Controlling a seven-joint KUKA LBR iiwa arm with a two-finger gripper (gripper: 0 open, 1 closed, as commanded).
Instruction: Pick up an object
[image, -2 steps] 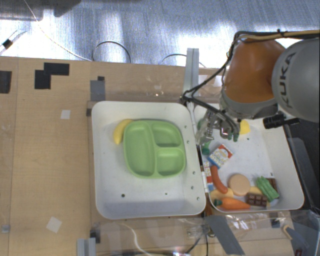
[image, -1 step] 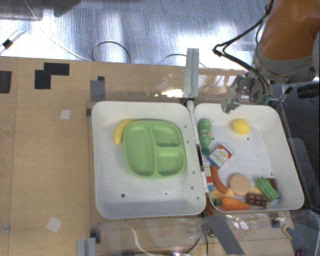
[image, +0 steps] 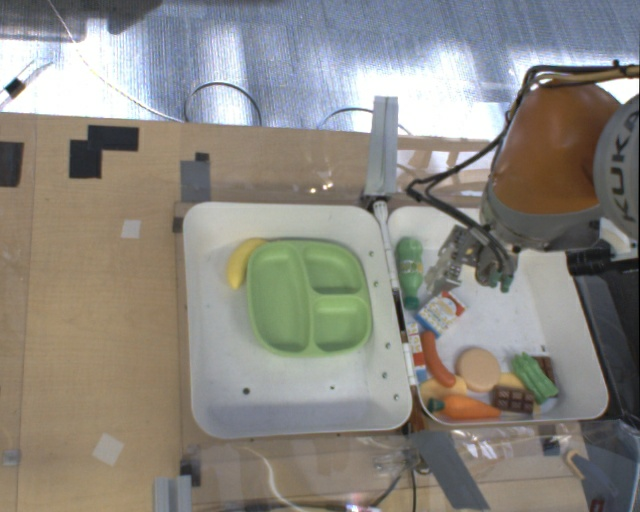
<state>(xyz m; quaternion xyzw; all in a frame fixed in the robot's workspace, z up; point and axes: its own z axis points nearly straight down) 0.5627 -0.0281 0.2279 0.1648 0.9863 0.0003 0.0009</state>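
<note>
The arm comes in from the right edge of the table and hangs its pincer (image: 468, 262) over the right bin (image: 580, 330), near that bin's upper left corner. The pincer's metal fingers point down and to the left. They look slightly parted with nothing between them, though the glare and clutter of the wrist make that reading less than sure.

The nearest thing to lift is the green bottle (image: 409, 268), which lies just to the left of the pincer, close against the wall that divides the two bins. Its long axis runs roughly from the far edge of the bin toward the near edge, so it lies parallel to that dividing wall. A small packet (image: 441, 313) with red, white and blue print sits just below the pincer, toward the near edge, and is about as close as the bottle.

The rest of the load is crowded into the right bin's near edge: a red sausage (image: 431, 357), a round biscuit (image: 479, 369), a carrot (image: 468, 407), a chocolate bar (image: 513, 401) and a green vegetable (image: 534, 378). These lie well apart from the pincer.

In my judgement the move turns on a short shift leftward and a descent, with the fingers closing across the bottle's narrow width; the wall beside it leaves little room for the left finger.

The left bin (image: 215, 400) holds a green divided plate (image: 308, 297) and a banana (image: 240, 262).
</note>
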